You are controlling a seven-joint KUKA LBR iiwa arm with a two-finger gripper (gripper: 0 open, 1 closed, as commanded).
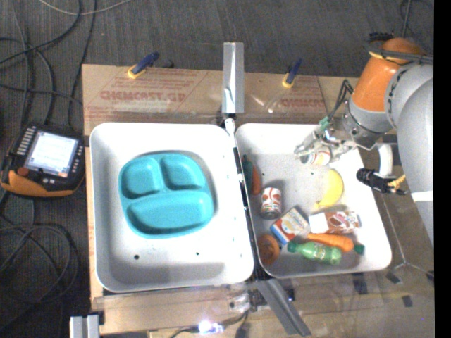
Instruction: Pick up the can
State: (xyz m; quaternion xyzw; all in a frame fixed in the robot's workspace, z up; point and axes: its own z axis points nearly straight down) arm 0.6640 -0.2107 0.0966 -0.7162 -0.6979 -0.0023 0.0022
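Now, nearest the camera, the green bottle point(315, 251) and carrot point(331, 241) are lying along the right bin's point(282, 136) front edge, crowding the approach. Just behind them the can point(270, 201) is sitting near the bin's left wall, small, with a red-and-white label and silvery top. Farther back, the pincer point(318, 146) is hovering over the bin's rear, beside the banana point(330, 190), well apart from the can; whether it is apart or together, one cannot tell. It will likely need to be travelling left and forward, centring above the can before descending.
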